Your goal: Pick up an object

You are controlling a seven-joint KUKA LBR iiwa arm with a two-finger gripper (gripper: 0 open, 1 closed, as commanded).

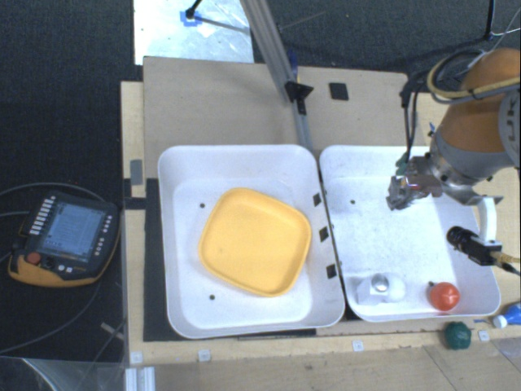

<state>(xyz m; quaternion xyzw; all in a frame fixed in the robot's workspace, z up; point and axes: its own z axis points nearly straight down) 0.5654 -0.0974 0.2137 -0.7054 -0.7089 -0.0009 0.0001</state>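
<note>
Dark carpet all round, tan bench (228, 104) in the middle, two white bins side by side on it. Left bin (175, 218) carrying a big yellow square plate (255, 241), sat roughly centre and turned a bit diamond-wise. Right bin (366, 226) mostly bare along its far edge and middle, with the goodies lined up along the near edge: small clear-and-silver thing (380, 284) towards the near-left corner, red-orange ball (444, 296) towards the near-right corner. Green ball (457, 335) off on the bench, just outside that same corner. Teach pendant (61, 239) parked on the floor at left.

Gripper (404, 187) hanging over the far-right part of the right bin, nothing visibly between its fingers; can't tell from this angle whether open or clenched. Looks like still lining up, no grasp made yet.

Key bit for the next move: nearest pickable stuff lies towards the near edge from the gripper, well apart from it. Red ball probably the easier target, round so no long axis to fuss over, though near the bin's wall, so could get awkward.
</note>
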